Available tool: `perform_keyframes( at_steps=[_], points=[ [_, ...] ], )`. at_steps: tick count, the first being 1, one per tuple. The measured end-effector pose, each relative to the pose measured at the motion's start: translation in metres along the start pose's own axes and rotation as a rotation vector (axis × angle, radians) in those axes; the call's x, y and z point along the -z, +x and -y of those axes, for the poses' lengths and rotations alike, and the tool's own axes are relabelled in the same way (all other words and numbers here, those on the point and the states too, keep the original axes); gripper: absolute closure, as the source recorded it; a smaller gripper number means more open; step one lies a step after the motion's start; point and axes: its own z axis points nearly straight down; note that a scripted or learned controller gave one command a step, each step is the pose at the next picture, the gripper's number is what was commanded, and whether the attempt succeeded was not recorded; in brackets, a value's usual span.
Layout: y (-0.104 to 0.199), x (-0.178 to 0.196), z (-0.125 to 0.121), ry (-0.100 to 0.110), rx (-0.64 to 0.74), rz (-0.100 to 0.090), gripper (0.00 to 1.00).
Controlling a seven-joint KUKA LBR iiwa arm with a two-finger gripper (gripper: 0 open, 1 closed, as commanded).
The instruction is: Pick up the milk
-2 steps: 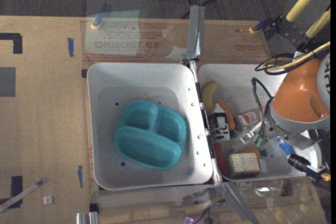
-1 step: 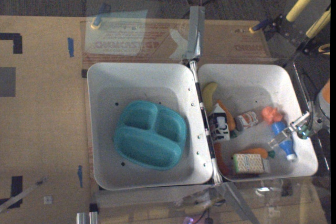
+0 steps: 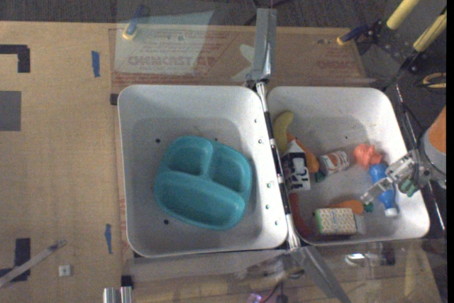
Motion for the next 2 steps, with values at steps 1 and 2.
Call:
perform_keyframes(
  at_steps=[1, 2],
  points=[
    [0.053, -0.021, -0.032, 0.006, 0.093, -0.021, 0.0],
    [0.097, -0.011, -0.058, 0.014, 0.235, -0.039, 0.0]
  ],
)
